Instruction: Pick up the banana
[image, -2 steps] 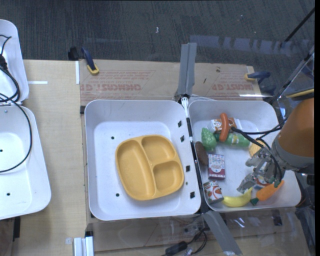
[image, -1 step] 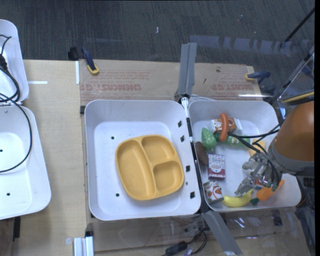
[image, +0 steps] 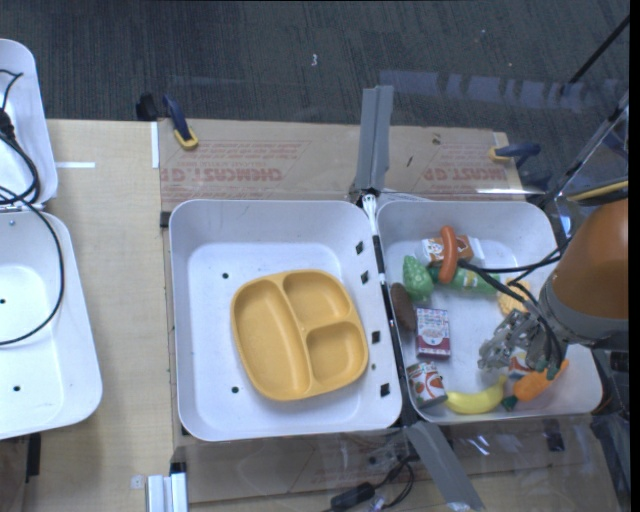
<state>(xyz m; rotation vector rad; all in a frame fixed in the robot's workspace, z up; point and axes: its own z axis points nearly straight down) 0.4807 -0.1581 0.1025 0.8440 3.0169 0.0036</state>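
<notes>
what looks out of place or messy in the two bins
Nothing looks spilled or broken. The right bin is cluttered: toy foods lie jumbled, with the banana against the near wall beside a small can tipped on its side. The yellow divided plate sits askew in the left bin. The pincer hovers above the banana.

The grey arm (image: 600, 290) with its orange band reaches in from the right, its gripper (image: 512, 345) lowered and pointing down to the left.
</notes>
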